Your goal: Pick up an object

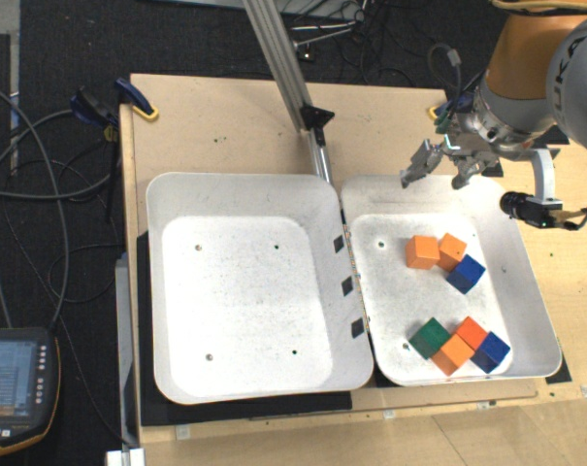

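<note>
Tan desk [225,124] on dark floor, cables at left, pendant at lower left. Two shallow white bins side by side: left bin [167,260], right bin [390,202]. End effector [439,168] on grey arm with orange band, poised above upper rim of right bin, fingers spread, nothing between them. Contents of right bin, upper cluster, below and slightly right of end effector, near but apart: two orange cubes [424,251] [452,249], blue cube [466,274] touching. Lower cluster, well apart from end effector: green cube [430,338], orange cubes [454,354] [472,333], blue cube [490,351], all packed together near bottom rim.
</note>
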`<state>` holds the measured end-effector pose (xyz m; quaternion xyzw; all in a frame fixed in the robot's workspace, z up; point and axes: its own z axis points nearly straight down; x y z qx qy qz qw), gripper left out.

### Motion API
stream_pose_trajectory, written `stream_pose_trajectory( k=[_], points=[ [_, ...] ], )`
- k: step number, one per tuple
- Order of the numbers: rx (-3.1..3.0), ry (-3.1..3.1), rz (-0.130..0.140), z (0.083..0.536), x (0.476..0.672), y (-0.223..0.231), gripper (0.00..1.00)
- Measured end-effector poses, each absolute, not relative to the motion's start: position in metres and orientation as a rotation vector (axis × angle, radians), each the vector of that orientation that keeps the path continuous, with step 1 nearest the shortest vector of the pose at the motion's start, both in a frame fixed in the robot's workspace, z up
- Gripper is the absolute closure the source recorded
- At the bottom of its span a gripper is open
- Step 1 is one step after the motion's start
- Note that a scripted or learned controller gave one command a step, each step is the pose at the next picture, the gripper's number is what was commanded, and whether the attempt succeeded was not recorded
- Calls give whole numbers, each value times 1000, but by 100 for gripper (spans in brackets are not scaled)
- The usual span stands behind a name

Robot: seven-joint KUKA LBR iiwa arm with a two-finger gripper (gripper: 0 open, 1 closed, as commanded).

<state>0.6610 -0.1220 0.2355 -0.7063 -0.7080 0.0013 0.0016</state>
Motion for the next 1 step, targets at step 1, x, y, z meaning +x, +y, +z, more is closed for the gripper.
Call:
stream_pose_trajectory(
  k=[1],
  points=[
    [-2218, -2226, 1, 238, 662, -122, 0]
  ],
)
